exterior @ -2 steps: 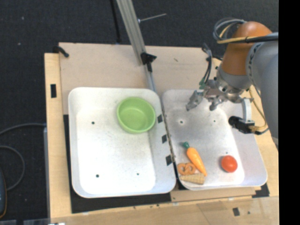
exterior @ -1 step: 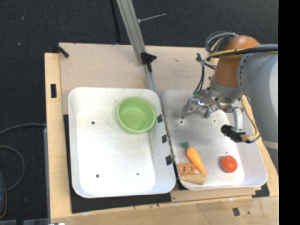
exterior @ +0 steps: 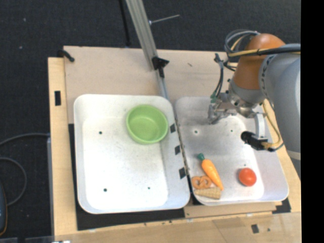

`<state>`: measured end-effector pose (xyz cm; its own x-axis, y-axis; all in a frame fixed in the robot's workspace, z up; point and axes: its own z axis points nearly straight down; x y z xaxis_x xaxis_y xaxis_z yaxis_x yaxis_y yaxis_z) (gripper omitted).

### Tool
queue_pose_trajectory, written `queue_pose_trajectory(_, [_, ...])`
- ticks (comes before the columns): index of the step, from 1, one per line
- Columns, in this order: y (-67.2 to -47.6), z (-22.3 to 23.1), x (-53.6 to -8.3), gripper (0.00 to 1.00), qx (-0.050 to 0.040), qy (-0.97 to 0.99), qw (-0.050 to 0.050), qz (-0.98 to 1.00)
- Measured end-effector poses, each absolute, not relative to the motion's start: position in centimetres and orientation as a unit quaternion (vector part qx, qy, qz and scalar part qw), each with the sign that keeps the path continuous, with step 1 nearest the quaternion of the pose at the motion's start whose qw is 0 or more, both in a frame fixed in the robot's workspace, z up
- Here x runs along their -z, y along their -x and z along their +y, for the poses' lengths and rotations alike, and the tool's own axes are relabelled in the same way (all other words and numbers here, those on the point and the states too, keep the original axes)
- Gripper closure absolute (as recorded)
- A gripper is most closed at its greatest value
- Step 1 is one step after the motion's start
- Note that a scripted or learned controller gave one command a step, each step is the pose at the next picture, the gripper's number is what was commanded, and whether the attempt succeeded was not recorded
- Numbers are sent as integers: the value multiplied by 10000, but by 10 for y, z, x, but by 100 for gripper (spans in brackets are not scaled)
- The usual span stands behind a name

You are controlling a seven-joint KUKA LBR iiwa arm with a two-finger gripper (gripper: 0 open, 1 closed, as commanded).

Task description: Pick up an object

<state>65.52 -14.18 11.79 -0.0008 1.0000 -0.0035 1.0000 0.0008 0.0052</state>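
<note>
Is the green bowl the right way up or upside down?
Right way up. The green bowl shows its open hollow and rim facing the camera, and it sits in the left bin.

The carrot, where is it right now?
The carrot lies in the right bin, near its front left corner. A pretzel sits right beside it, and a tomato rests off to its right.

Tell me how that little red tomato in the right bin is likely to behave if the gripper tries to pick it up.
The tomato looks round and smooth, so it may roll when nudged and could slip from the fingers. It lies apart from the carrot, so nothing nearby would likely stop it before the bin wall.
</note>
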Motion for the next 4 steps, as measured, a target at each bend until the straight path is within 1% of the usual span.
queue_pose_trajectory(1, [-665, -139, -174, 100, -11, -7058, 17, 7084])
queue_pose_trajectory(2, [-656, -142, -228, 100, -2, -7070, 10, 7072])
queue_pose_trajectory(3, [-657, -143, -278, 100, -20, -7055, 28, 7087])
queue_pose_trajectory(4, [-642, -95, -282, 100, -4, -7049, 1, 7093])
